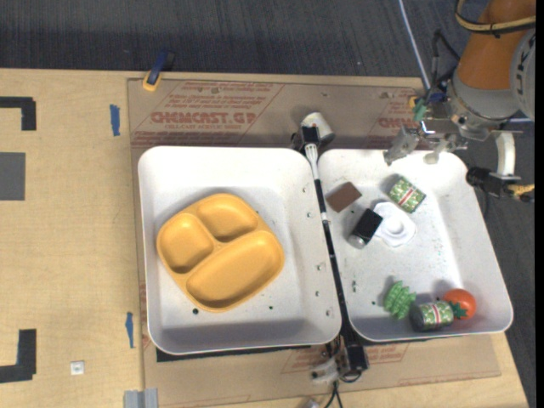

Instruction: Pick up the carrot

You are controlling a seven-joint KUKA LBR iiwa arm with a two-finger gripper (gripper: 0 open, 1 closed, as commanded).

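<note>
The carrot (pixel 460 302) lies in the near right corner of the right bin (pixel 484 228). Its orange body shows at the right and its green leafy top (pixel 398 298) at the left. A small green-labelled can (pixel 432 314) lies across its middle and hides that part. My gripper (pixel 416 152) hangs over the far edge of the right bin, well away from the carrot. It is open, with nothing between its fingers.
The right bin also holds a brown block (pixel 343 197), a black object (pixel 366 227), a white piece (pixel 395 229) and a second green can (pixel 406 194). A yellow divided plate (pixel 220 249) lies in the left bin (pixel 161 177). Cables hang beside the arm at the right.
</note>
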